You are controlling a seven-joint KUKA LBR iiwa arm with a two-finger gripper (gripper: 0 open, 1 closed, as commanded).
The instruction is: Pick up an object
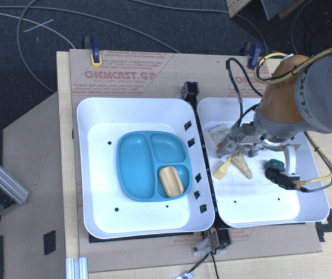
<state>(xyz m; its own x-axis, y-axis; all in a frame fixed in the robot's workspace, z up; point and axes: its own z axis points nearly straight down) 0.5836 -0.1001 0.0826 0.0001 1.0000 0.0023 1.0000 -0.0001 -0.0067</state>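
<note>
Two shallow white bins sit side by side on the bench [125, 63], w/ printed cardboard under them. Left bin [90, 121] holds a blue divided plate [152, 165], roughly centred; a tan, rounded cylinder-like block [170, 181] lies in the plate's lower-right compartment, long axis running near-to-far w/ a slight tilt. Right bin [259, 211] has the arm [305, 97] reaching in from the right, orange band above the wrist, grey body over the bin's far-right part. Gripper [235, 147] is low over the left-centre of the right bin; can't tell if the fingers are open or closed, and nothing is visibly gripped. Just beside and below the gripper lie two pale yellowish wedge-shaped pieces [235, 166], ends close together, forming a rough V; contact w/ the gripper can't be judged. A small clear-wrapped item [218, 133] lies nearer the bin's far-left area, close to the gripper. A teal and black connector [277, 172] hangs off the wrist on the right, cable looping toward the bin's edge. Blue clamps [96, 50] hold the cardboard at the far edge.
</note>
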